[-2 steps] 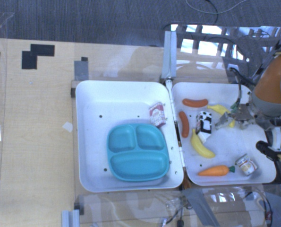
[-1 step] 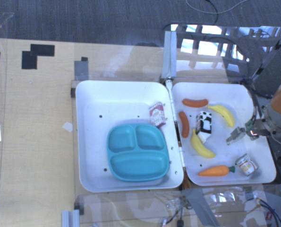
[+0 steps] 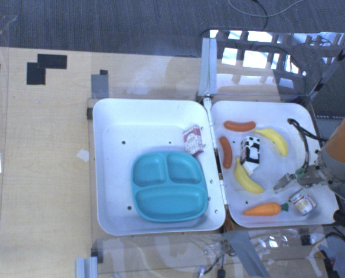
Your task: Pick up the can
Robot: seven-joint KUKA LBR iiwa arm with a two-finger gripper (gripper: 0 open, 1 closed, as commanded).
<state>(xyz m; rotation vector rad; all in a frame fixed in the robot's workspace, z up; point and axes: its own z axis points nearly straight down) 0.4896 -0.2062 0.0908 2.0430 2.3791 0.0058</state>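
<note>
A small red and white can [image 3: 192, 139] lies on its side in the left bin [image 3: 111, 155], against the bin's right wall and just above the teal plate. My gripper [image 3: 292, 182] hangs over the right bin [image 3: 317, 129], near its lower right part and far from the can. It stands open with nothing between its fingers. A small round pot with a pale lid [image 3: 302, 203] sits just below and right of the gripper.
A teal divided plate [image 3: 169, 186] takes up the lower middle of the left bin. The right bin holds two sausages [image 3: 239, 125] [image 3: 225, 151], two bananas [image 3: 275, 139] [image 3: 246, 178], a black and white toy [image 3: 251, 151] and a carrot [image 3: 264, 209]. A black cable [image 3: 302, 133] loops along its right side.
</note>
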